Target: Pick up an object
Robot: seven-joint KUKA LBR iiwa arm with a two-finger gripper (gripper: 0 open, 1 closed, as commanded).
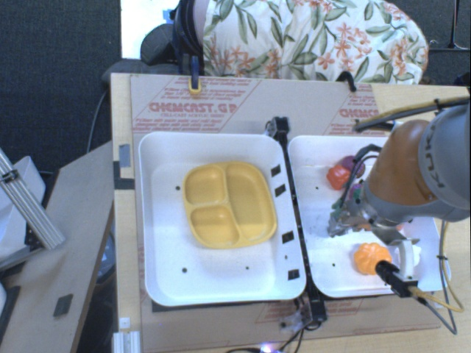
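Observation:
My gripper reaches down into the right bin, near its left-middle floor. The grey arm with its orange band comes in from the right and covers much of that bin. A red-orange object lies at the back of the right bin, just beyond the gripper, with a small purple piece beside it. An orange rounded object sits near the bin's front, to the right of the gripper and apart from it. A small white item lies just past the orange object.
The left bin holds a yellow divided plate in its middle. A black-marked divider runs between the two bins. A floral cloth lies behind the bench.

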